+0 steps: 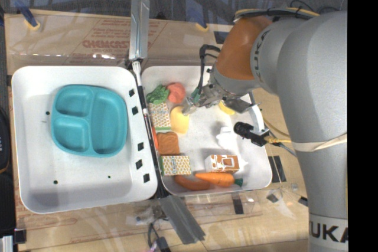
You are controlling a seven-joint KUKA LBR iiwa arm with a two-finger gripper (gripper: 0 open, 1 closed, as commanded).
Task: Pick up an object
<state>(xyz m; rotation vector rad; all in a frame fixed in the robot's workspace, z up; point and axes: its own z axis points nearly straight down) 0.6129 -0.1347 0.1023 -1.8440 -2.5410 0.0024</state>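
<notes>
So, the arm [283, 62] reaches into the right bin [260, 171] and its end effector [198, 98] sits low over that bin's upper middle, just right of the yellow fruit [181, 120], which I'll use as the landmark. Whether the end effector is released or clenched I cannot tell; the wrist body covers that part and nothing is visibly held by it. The task names no specific item, so candidates are all the toys in the right bin: the yellow fruit itself lies on the bin floor; a red-orange round piece [176, 91] is up from it, a green leafy piece [157, 94] up-left, a patterned small box [160, 117] directly left, a brown round slab [168, 141] just below, a second printed box [175, 164] further below, a carrot [215, 179] and a small carton [222, 163] down-right, a white lump [227, 137] to the right. The left bin [35, 186], well left of the fruit, carries a teal divided plate [90, 120]. Progress judgement: approach looks done, grasp unconfirmed, nothing lifted off the bin floor. Left to do: close on something, likely the fruit or its neighbour, then raise it clear.
</notes>
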